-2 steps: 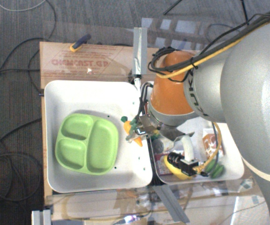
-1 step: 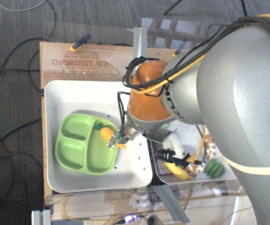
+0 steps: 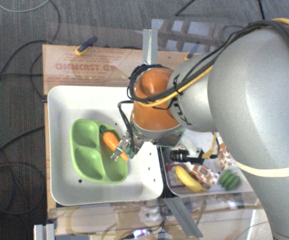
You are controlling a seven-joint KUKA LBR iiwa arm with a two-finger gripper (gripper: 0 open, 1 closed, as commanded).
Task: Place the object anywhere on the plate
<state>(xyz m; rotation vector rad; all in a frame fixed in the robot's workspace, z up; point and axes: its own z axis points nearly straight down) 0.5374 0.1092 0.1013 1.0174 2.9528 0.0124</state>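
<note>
1 gripper (image 3: 120, 150) was clenched on a smooth orange carrot (image 3: 110, 140), a tapered toy lying over the right edge of the glossy green plate (image 3: 86, 151), which had 3 compartments and sat in the left bin (image 3: 59, 134). In the right bin (image 3: 170, 188) lay a banana (image 3: 188, 180), a patterned carton (image 3: 205, 174) and a green vegetable (image 3: 229, 179), under the bulky grey arm (image 3: 244, 99).
</note>
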